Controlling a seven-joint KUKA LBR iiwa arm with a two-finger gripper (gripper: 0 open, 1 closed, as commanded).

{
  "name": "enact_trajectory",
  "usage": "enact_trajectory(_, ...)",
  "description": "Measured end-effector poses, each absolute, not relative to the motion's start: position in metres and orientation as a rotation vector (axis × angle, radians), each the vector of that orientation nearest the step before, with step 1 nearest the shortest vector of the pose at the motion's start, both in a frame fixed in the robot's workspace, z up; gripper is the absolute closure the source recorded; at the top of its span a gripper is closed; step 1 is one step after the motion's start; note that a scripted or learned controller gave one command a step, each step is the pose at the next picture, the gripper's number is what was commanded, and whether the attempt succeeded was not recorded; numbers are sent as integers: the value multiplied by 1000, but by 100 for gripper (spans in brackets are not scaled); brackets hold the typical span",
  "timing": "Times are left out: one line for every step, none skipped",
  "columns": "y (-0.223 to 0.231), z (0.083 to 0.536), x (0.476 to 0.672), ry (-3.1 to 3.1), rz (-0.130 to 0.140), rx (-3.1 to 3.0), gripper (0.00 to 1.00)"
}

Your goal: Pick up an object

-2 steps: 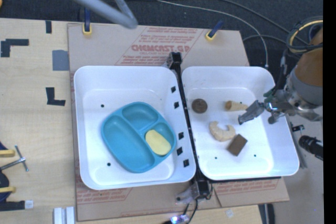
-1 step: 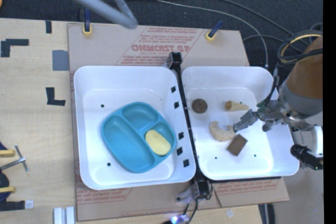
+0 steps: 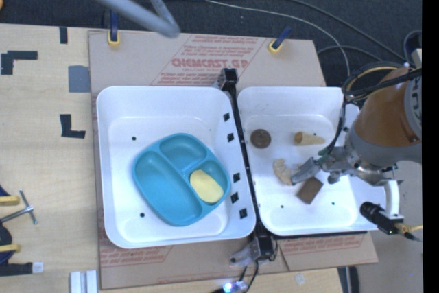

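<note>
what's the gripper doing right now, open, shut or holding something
gripper: cannot be told. It sits low in the right bin, among a brown block, a tan piece and nothing visibly held.

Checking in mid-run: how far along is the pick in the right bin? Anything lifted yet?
Nothing looks lifted. The gripper is down inside the right bin, between the tan piece and the brown block, both lying on the bin floor. The round brown piece and cone piece lie farther back. I cannot tell how the jaws stand. Gripping and raising an object remain.
</note>
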State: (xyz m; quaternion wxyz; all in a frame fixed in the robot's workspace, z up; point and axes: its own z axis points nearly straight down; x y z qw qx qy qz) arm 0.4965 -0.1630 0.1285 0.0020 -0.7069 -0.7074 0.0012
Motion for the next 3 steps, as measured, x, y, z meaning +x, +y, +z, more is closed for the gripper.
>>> enact_trajectory(-163,141,497,-2222,2,-2217,100)
enact_trajectory(-156,191,490,-2224,-1,-2221,100)
enact_trajectory(-155,237,490,-2225,-1,-2221,100)
